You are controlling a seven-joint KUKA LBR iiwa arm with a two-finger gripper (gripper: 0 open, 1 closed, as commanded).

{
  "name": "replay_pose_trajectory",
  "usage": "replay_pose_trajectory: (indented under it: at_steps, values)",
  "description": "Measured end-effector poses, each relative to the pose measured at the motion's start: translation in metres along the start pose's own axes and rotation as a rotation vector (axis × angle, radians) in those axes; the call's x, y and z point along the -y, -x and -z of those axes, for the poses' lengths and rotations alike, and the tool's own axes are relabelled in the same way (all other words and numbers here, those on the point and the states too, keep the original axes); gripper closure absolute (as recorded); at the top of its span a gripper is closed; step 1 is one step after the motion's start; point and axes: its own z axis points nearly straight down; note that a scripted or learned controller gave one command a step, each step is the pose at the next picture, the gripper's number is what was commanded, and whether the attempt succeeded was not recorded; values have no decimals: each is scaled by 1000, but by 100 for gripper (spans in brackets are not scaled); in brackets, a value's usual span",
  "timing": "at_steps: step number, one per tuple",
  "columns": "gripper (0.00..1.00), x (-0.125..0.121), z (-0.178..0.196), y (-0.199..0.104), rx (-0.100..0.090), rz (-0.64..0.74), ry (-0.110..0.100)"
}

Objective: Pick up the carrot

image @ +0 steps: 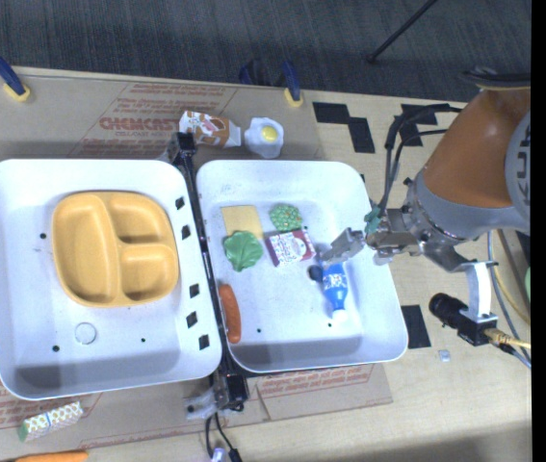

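The carrot is a small orange stick lying lengthwise against the left wall of the right bin, near its front. My gripper hangs over the right half of that bin, just above a blue bottle and to the right of a dark red packet. It is about a hand's width to the right of the carrot and apart from it. Nothing can be seen held in it.
The right bin also holds a yellow slice, a green leafy piece and a green patterned item. A yellow divided plate sits in the left bin. Behind the bins lie a small carton and a white-and-yellow egg.
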Motion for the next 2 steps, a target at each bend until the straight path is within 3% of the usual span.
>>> replay_pose_trajectory:
  at_steps: [1,2]
  values:
    - [0,-76,134,38,3,57,4]
    - [0,-100,-55,28,0,34,-2]
